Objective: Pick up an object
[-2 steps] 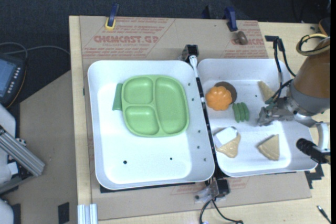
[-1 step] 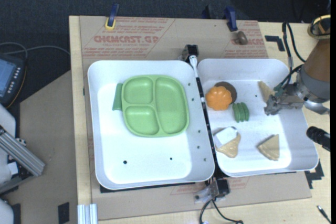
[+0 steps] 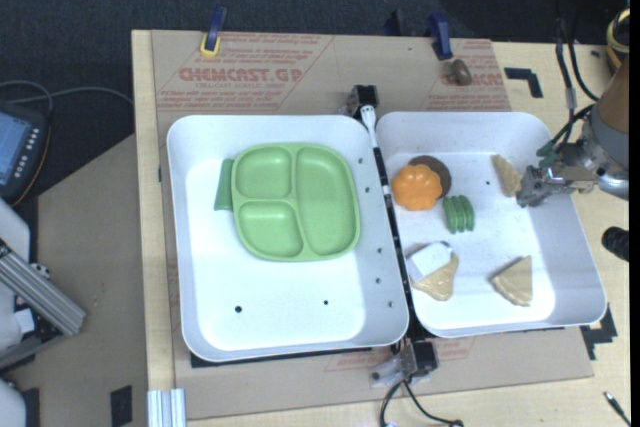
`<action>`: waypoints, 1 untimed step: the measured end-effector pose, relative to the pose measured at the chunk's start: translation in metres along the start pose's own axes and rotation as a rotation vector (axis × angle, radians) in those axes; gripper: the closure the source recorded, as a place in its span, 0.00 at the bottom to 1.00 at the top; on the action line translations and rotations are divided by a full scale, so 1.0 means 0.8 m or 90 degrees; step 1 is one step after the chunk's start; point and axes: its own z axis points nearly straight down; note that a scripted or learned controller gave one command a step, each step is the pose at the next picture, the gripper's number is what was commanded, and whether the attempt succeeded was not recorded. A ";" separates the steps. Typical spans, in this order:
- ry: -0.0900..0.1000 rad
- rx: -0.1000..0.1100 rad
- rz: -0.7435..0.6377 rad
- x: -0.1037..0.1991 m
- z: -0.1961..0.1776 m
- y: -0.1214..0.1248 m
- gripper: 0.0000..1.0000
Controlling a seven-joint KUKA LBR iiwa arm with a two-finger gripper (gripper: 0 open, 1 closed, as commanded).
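Observation:
The right bin (image 3: 560, 245) holds several small items: an orange pumpkin-like toy (image 3: 417, 186) on a dark brown round piece (image 3: 435, 167), a green ridged piece (image 3: 459, 213), a white and tan wedge (image 3: 434, 270), a tan wedge (image 3: 514, 281) and a tan piece (image 3: 507, 175) near the far right. My gripper (image 3: 533, 188) hangs over the bin's right side, just right of that tan piece, with nothing visibly between its fingers.
The left bin (image 3: 200, 245) bears a green divided plate (image 3: 295, 200). Both bins rest on a cardboard sheet (image 3: 180, 75) held by clamps (image 3: 211, 33) at the back. Cables (image 3: 572, 75) run along the right.

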 end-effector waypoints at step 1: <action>0.000 0.001 0.000 0.000 -0.035 0.002 1.00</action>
